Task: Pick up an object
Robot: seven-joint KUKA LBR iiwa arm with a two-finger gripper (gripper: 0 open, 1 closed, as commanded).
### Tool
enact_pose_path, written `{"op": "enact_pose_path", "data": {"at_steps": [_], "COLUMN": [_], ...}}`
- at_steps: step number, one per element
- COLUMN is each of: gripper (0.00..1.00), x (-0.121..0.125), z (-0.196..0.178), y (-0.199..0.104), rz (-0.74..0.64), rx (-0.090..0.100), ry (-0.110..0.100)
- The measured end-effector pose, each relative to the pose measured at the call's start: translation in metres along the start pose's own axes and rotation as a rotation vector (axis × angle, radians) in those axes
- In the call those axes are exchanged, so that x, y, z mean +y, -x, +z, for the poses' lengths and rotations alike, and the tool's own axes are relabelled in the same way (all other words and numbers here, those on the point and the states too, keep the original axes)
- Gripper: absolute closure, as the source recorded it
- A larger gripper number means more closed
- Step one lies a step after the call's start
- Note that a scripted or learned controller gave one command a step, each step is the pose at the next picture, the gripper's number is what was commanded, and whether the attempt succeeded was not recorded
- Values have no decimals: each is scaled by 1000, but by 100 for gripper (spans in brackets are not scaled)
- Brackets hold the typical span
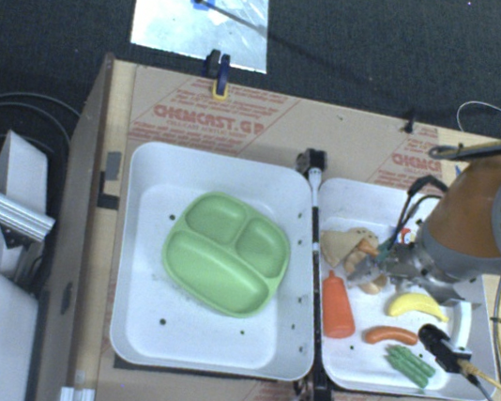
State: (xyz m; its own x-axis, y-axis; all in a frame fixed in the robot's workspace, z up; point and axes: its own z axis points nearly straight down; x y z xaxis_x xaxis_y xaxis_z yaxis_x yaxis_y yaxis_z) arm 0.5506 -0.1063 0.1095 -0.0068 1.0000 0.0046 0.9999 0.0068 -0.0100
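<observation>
The right bin (371, 202) holds a tan, lumpy food piece (342, 243) at its left side. In front of it lies an orange carrot (338, 307). A yellow banana (416, 305), a red sausage (390, 336) and a green bean bunch (410, 365) lie toward the front right. My gripper (380, 267) is low in this bin, right beside the tan piece and just above the carrot's top end. The wrist and arm hide its tips, and whether it touches anything is unclear.
The left bin (130, 322) bears a green divided plate (227, 253) in its middle. A black divider strip (314, 263) runs between the bins. The grey and orange arm (485, 220) hangs over the right bin's back right part.
</observation>
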Motion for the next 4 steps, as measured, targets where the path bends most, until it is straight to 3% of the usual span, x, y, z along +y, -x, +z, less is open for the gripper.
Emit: {"op": "enact_pose_path", "data": {"at_steps": [1,2,3,4], "gripper": [0,0,0,100], "x": [38,85,113,112], "z": [26,22,23,11], "y": [58,36,17,19], "rz": [8,1,5,4], "rx": [-7,-11,-7,-10], "ry": [12,16,3,6]}}
